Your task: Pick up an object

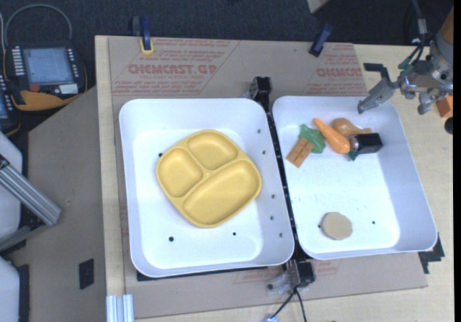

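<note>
The right bin (403, 191) holds a cluster of small items near its far side: an orange carrot (333, 137), a green piece (313, 136), a brown block (297, 153), a tan lump (345, 125) and a black object (366, 143). A round tan disc (336, 226) lies alone near the bin's front. My gripper (403, 103) hangs over the far right corner of this bin, up and right of the cluster. Its fingers are spread open, one fingertip (366, 103) pointing left, with nothing between them.
A yellow divided plate (209, 178) lies in the middle of the left bin (137, 169). Both bins rest on a cardboard sheet (216, 61) held by clamps (146, 36) at the back. A black latch (261, 87) sits between the bins.
</note>
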`<action>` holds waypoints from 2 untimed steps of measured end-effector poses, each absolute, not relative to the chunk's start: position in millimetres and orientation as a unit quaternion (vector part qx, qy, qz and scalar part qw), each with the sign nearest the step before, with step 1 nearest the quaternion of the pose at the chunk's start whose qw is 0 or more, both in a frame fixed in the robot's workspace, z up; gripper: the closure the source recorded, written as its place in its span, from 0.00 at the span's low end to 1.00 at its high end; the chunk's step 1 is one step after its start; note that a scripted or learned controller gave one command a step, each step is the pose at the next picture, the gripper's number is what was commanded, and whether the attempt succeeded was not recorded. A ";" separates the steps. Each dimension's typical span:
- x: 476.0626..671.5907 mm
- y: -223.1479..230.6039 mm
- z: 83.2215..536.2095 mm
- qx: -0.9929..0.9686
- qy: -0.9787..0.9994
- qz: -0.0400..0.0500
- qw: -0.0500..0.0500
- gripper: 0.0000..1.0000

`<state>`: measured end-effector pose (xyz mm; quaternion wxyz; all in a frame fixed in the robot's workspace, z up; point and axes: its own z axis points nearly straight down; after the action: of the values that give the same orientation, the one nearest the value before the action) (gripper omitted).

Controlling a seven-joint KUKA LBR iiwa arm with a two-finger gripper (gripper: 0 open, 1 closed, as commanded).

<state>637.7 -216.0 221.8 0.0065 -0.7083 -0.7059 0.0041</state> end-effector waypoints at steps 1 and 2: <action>640.7 -215.1 231.2 -0.707 -0.707 0.000 0.000 0.00; 646.6 -208.8 183.6 -0.707 -0.707 0.001 0.002 0.00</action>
<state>646.6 -208.8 183.6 0.0023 -0.7068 -0.7074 0.0013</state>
